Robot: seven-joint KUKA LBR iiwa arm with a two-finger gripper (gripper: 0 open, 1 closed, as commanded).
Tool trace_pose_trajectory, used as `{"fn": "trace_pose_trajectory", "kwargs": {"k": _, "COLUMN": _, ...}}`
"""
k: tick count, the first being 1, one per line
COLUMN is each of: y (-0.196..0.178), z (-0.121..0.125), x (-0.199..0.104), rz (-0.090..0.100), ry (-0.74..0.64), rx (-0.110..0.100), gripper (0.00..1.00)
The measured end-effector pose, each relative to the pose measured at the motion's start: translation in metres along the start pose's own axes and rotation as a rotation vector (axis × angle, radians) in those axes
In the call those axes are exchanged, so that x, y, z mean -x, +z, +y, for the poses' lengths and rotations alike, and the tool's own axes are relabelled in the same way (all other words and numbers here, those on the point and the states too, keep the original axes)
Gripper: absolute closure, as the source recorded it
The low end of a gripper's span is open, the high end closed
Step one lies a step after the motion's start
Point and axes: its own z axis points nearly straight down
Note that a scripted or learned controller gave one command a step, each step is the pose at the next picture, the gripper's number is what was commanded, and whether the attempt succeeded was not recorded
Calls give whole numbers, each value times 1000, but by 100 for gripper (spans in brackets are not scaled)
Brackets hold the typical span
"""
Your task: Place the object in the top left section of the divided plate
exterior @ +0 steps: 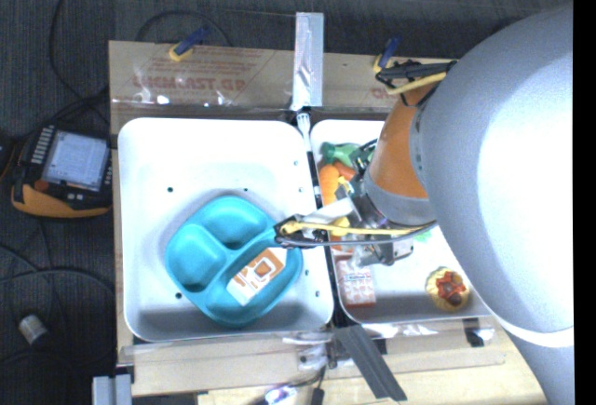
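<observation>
A blue divided plastic plate lies in the left white shallow bin with a small orange-and-white packet in its lower right section, while the right white bin holds what may be toy foods.

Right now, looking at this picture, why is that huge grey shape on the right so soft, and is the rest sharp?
In the camera view, the big grey robot arm sits close to the lens, so it blurs and looks oversized; the turquoise divided plastic plate and left white bin are fairly sharp, evenly lit with soft shadows; the clear plastic sheet behind shows mild glare.
</observation>
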Motion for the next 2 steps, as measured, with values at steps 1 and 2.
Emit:
{"fn": "trace_pose_trajectory", "kwargs": {"k": 1, "y": 0, "z": 43, "x": 11, "rz": 1, "ry": 51, "rx": -1, "gripper": 100}}
{"fn": "trace_pose_trajectory", "kwargs": {"k": 2, "y": 0, "z": 36, "x": 9, "rz": 1, "ry": 47, "rx": -1, "gripper": 100}}
